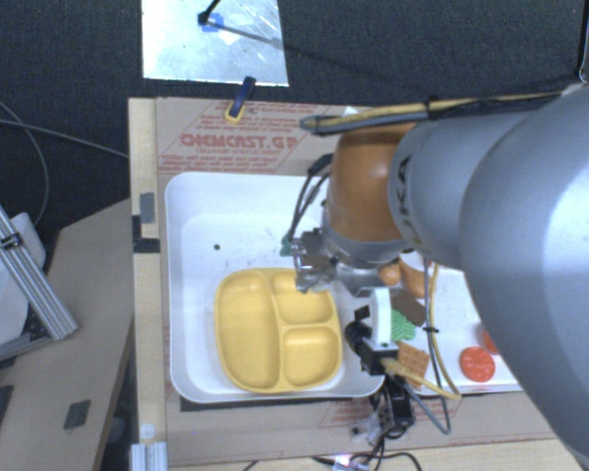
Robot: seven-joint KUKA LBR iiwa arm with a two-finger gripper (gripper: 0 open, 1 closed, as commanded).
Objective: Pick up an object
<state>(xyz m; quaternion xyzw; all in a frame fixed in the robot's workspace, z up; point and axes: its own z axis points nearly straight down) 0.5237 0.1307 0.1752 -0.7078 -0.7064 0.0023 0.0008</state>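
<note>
I'm leaning in from the right of the frame, my grey arm filling the upper right, orange band at centre. My gripper [309,268] hangs low over the left bin [191,224], just at the upper right corner of the yellow tray [275,341]. How my gripper is set I cannot tell; the wrist hides that.

The yellow tray lies flat in the lower part of the left bin, a divided plate with three compartments: one long one down its left side, two smaller ones stacked on the right. Its long axis runs top to bottom in the frame, tilted slightly, the upper end leaning left.

Lower right, in the right bin [452,292], partly under my arm: an orange round piece [477,364], a green piece [404,327], a tan waffle-like piece [412,363].

Cardboard [226,135] lies beneath the bins.
</note>
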